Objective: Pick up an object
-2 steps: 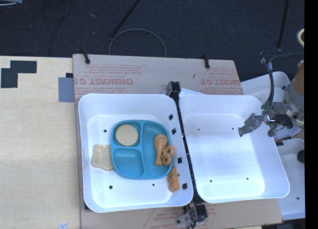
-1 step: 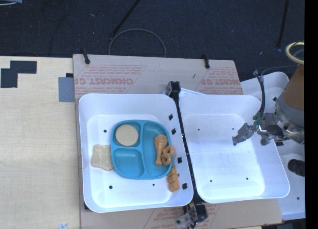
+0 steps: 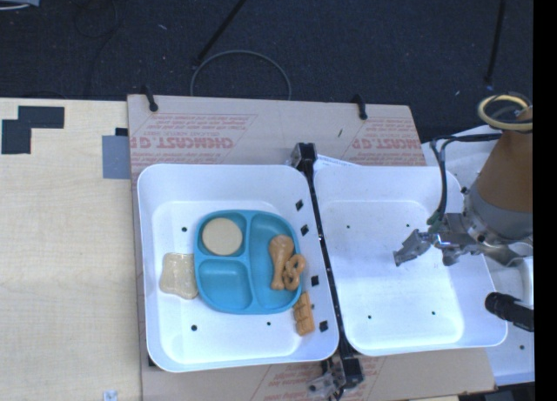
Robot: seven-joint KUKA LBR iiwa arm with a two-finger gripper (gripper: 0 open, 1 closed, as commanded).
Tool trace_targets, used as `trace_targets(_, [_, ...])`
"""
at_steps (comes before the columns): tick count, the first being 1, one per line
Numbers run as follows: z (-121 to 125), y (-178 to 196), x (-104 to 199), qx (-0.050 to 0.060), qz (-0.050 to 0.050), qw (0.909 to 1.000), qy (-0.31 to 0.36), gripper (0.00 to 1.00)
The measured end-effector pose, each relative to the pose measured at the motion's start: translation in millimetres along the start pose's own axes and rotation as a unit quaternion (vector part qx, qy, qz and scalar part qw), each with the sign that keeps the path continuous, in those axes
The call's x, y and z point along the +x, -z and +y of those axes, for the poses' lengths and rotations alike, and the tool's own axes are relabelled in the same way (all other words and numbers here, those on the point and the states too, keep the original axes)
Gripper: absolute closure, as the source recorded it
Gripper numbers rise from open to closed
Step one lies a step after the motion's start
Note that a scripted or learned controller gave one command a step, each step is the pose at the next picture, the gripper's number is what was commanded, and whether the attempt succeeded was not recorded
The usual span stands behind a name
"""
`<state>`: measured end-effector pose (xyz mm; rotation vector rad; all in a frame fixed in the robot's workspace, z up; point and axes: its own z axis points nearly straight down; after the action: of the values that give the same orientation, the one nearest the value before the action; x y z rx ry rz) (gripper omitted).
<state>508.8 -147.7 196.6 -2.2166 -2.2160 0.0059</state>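
In the left bin, a pale bread-like piece lies beside the blue divided tray, which holds a round biscuit and a knobbly brown pastry. All look light and stiff, best pinched across narrow sides. Over the right bin, the gripper hangs with fingers apart, holding nothing.

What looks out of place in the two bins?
Two food pieces lie off the blue tray in the left bin: a pale slice against its left edge, and a small brown piece by its lower right corner.
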Motion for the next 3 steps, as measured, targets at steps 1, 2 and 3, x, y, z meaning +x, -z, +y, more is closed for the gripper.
trace_targets(1, [9, -56, 3, 0.000, 0.000, 1.0000, 0.000, 0.00])
trace_targets(2, [10, -43, 1, -0.001, 0.000, 1.0000, -0.003, 1.00])
trace_targets(3, [18, 4, -3, -0.005, -0.002, 1.0000, 0.000, 1.00])
